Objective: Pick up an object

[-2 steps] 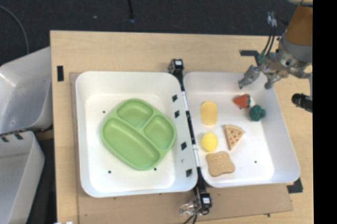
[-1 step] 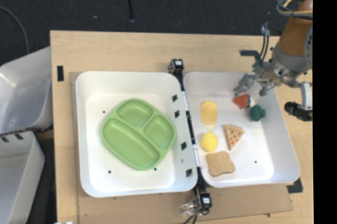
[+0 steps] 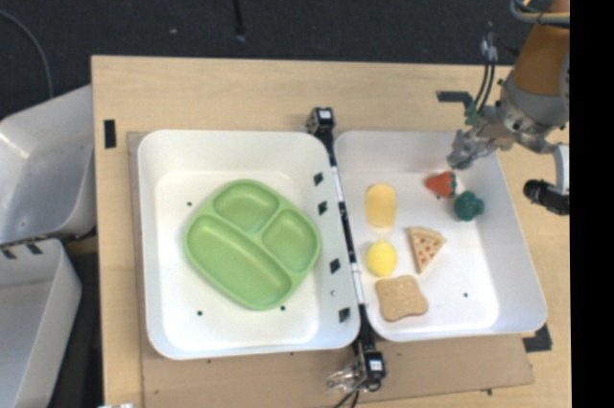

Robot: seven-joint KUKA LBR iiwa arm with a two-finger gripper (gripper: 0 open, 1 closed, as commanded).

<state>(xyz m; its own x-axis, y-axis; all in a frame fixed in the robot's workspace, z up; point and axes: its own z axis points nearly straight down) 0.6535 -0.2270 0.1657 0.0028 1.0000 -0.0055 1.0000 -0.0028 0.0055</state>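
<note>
Hovering over the right bin's [image 3: 514, 281] far right corner, my gripper [image 3: 462, 153] hangs just above a red toy [image 3: 440, 183]; whether its fingers are parted or clenched I cannot tell. A green toy [image 3: 468, 204] lies just beside the red one. Nearer the divider edge sit two yellow pieces [image 3: 381, 204], a pizza slice [image 3: 425, 247] and toast [image 3: 400, 298]. The left bin [image 3: 158, 300] carries a green sectioned plate [image 3: 251, 243].

Right bin contents: red piece [image 3: 440, 183], green broccoli [image 3: 467, 204], pale yellow block [image 3: 381, 204], lemon [image 3: 382, 257], pizza slice [image 3: 424, 248], toast [image 3: 400, 298].
</note>
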